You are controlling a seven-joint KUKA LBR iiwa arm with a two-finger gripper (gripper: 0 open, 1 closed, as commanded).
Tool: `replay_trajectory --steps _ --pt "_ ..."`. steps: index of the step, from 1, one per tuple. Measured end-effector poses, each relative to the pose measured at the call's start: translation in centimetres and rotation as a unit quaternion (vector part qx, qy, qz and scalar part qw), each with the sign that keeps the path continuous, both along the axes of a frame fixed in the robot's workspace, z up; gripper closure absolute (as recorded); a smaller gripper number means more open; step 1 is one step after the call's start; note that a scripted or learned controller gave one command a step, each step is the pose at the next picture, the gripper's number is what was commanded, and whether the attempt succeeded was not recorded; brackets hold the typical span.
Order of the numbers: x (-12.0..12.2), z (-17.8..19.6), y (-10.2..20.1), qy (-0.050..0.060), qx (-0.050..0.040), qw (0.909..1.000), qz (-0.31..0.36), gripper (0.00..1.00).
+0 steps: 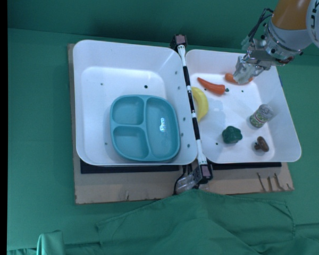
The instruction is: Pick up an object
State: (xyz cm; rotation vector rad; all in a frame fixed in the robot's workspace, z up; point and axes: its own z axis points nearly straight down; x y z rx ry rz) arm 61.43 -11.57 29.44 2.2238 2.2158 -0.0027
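Observation:
The right bin holds several small items. My gripper hangs low at the bin's back, directly over a small orange piece that pokes out to its left. Whether it touches that piece is not clear. Just left of it lies a red-orange carrot. A yellow banana rests against the bin's left wall. Toward the front sit a green broccoli, a small labelled jar and a brown lump.
The left bin carries a teal divided plate. A black-and-white bar runs along the seam between the bins. Green cloth bunches up in front of the bench.

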Motion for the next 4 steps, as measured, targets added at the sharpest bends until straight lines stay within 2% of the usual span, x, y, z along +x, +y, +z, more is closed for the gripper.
replay_trajectory --steps 1,2,3,4 --pt "-3.6 6.1 5.1 0.000 0.0004 1.0000 0.000 1.00" --pt "-10.3 4.9 9.5 0.002 0.0009 1.0000 0.000 1.00" --pt "-13.4 6.7 14.8 0.002 0.0010 1.0000 0.001 1.00" --pt "-12.5 6.8 18.1 0.000 0.0008 1.0000 0.000 1.00"
